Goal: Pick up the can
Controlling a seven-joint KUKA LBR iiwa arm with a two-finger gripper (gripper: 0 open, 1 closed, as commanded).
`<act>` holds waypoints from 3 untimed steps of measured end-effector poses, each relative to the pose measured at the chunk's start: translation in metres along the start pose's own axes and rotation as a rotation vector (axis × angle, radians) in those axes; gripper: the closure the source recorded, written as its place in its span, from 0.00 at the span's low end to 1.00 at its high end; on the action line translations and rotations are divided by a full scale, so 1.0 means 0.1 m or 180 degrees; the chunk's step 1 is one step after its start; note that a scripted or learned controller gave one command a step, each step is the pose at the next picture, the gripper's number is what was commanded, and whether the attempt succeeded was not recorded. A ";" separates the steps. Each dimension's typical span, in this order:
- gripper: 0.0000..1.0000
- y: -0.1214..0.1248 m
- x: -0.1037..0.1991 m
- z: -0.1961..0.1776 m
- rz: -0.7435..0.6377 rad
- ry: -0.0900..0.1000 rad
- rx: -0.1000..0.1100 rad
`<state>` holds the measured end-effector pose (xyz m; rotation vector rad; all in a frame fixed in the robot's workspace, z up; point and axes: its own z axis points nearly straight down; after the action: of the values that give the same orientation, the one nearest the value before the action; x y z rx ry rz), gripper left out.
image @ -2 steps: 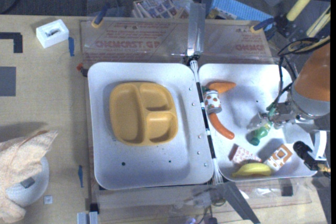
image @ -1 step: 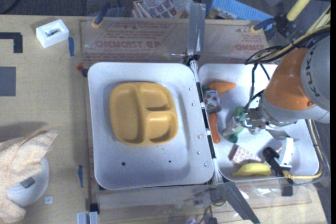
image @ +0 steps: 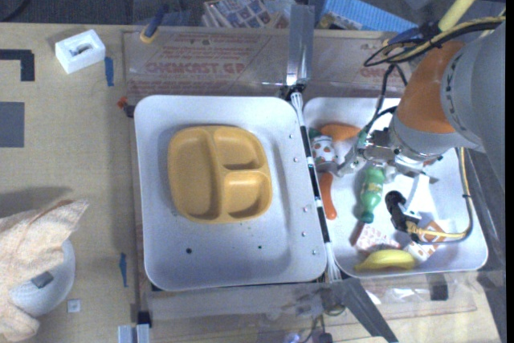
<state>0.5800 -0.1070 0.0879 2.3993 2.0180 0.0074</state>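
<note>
A small white can with red markings [image: 323, 150] lies near the left wall of the right bin [image: 474, 253]. My gripper [image: 358, 158] hangs low over the middle of that bin, just right of the can and above the top of a green bottle [image: 371, 190]. Nothing shows between the fingers. The arm's orange band [image: 426, 100] and grey body cover the bin's upper right part.
Around the can lie an orange piece [image: 341, 131] behind it and an orange carrot-like stick [image: 328, 195] in front. A banana [image: 385, 259] and a red-and-white carton [image: 372, 237] lie at the bin's front. The left bin [image: 161, 253] holds a yellow divided plate [image: 218, 173].
</note>
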 end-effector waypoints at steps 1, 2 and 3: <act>0.00 0.50 0.17 0.01 0.0813 -0.0009 0.0031; 1.00 0.52 0.20 -0.10 0.0793 -0.0004 0.0012; 1.00 -0.13 0.00 -0.30 -0.0150 0.0006 0.0034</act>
<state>0.5670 -0.1052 0.1179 2.3578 2.0802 -0.0014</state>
